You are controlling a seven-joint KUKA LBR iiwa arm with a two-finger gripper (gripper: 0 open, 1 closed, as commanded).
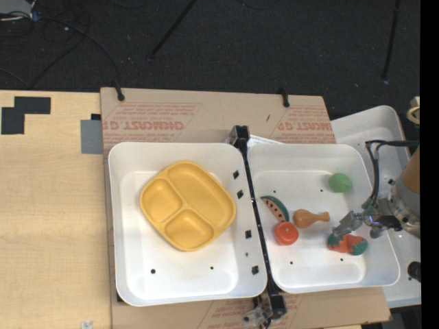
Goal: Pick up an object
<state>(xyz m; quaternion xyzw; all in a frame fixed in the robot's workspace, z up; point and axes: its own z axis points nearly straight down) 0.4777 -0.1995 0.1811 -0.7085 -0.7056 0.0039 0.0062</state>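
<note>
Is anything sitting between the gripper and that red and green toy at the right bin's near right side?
Nothing visible. The gripper is right at the red and green toy, at its upper left edge. The drumstick and the red tomato lie off to the camera's left, apart from it.

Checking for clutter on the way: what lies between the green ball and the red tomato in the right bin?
In the camera view, a tan drumstick lies between the green ball and the red tomato.

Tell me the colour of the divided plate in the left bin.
Yellow: the divided plate shows best in the camera view.
</note>
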